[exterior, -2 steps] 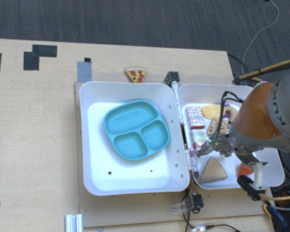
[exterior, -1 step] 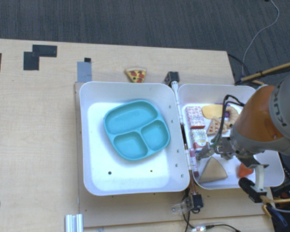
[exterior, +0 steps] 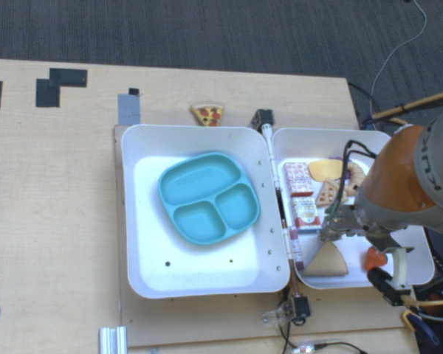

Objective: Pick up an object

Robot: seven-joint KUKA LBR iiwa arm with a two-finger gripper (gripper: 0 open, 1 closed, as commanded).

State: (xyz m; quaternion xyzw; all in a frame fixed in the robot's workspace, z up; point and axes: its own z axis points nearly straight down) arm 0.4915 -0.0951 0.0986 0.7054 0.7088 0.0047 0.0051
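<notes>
over on the right of the frame the arm (exterior: pixel 410 175) covers much of the right bin (exterior: pixel 427 265); can't tell the claw's state. letters on its grey casing are cut off, and the print on the red-and-white packet (exterior: pixel 297 179) is too small to read. that bin also holds a yellow piece (exterior: pixel 324 169) and a tan wedge (exterior: pixel 327 262). left bin (exterior: pixel 136 190) holds one blue three-compartment plate (exterior: pixel 207 196). one toy pizza slice (exterior: pixel 207 114) sits on the bench (exterior: pixel 52 220) above it.

My pale wooden desk (exterior: pixel 52 198) with black square marks (exterior: pixel 59 85) at its far left, dark grey ribbed carpet floor (exterior: pixel 207 17) beyond, thin white cable (exterior: pixel 399 46) trailing across it, even overhead light
</notes>
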